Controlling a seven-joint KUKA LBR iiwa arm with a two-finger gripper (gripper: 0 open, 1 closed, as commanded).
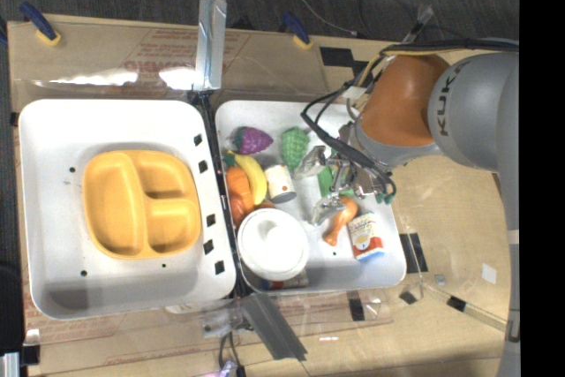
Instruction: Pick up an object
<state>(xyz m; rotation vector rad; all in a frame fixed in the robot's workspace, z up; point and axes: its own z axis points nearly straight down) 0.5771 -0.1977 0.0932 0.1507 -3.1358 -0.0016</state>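
Camera view sets the arm (459, 106) over the right bin (388, 265), largest first; the left bin (35, 190) holds a yellow tray (141, 200); the hand (331, 181) sits low among toys, its grip unreadable; just below lies the carrot (338, 223), long axis slanting up-right to down-left; nothing lifted yet, so the pick remains.

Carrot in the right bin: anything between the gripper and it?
Nothing visible. The gripper sits low in the right bin, right at the carrot. The small carton lies close beside the carrot, crowding that side.
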